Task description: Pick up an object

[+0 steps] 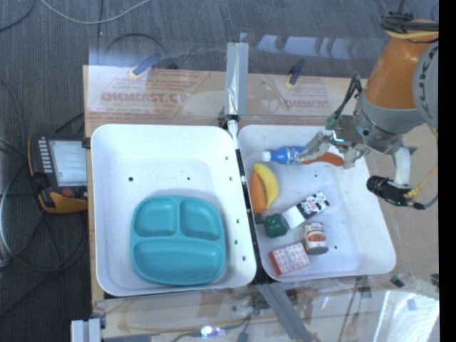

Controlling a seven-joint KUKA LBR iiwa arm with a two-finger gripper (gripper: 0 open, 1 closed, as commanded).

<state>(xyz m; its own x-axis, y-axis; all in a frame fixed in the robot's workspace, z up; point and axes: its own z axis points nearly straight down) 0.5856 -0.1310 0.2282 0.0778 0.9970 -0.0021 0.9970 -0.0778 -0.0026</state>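
Note:
My gripper (pixel 333 151) hangs over the back of the right bin (pixel 370 226), its two fingers spread wide, so it is open. An orange-red object (pixel 328 159) lies on the bin floor just below and between the fingertips; I cannot tell whether they touch it. A blue-and-white bottle (pixel 282 155) lies just left of the gripper. A banana (pixel 269 184) with an orange item (pixel 256 192) beside it rests against the bin's left wall.
Nearer the front of the right bin are a dark green block (pixel 275 225), a white tube (pixel 293 216), a black-and-white pack (pixel 314 204), a small can (pixel 315 237) and a pink box (pixel 289 258). A teal divided plate (pixel 178 237) lies in the left bin (pixel 114 162).

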